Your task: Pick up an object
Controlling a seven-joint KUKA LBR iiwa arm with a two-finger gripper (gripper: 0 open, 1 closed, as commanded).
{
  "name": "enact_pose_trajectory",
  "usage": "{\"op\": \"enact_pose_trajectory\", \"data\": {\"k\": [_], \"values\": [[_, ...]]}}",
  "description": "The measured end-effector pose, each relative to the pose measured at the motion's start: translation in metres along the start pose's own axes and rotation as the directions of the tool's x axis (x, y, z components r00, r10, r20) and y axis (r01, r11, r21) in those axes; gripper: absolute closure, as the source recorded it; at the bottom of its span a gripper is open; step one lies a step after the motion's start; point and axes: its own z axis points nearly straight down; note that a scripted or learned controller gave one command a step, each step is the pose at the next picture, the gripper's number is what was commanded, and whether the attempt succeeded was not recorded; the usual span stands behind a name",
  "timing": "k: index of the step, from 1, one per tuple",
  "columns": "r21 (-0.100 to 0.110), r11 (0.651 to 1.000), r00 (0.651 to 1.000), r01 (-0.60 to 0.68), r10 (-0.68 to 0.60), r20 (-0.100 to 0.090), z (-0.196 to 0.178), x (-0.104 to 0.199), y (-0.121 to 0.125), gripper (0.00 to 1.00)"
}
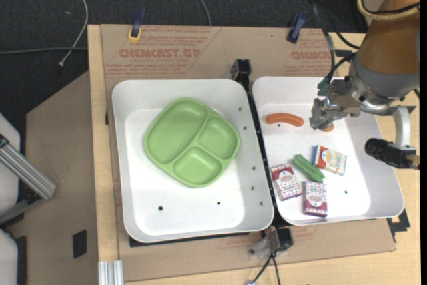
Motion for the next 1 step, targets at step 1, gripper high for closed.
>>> {"op": "enact_pose_trajectory", "data": {"k": [1], "values": [[0.000,1.000,1.000,0.001,-0.001,0.000,0.0001,0.0553,-0.0032,1.00]]}}
